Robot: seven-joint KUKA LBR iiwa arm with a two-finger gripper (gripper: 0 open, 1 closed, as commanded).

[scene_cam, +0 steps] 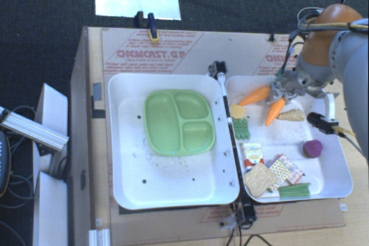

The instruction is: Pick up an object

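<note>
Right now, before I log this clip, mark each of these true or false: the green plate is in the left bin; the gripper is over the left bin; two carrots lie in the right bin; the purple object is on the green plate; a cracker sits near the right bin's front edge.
1. The green plate is in the left bin. True.
2. The gripper is over the left bin. False: it is over the right bin, near its back, by the carrots.
3. Two carrots lie in the right bin. True.
4. The purple object is on the green plate. False: it lies in the right bin, toward its right side.
5. A cracker sits near the right bin's front edge. True.
</note>
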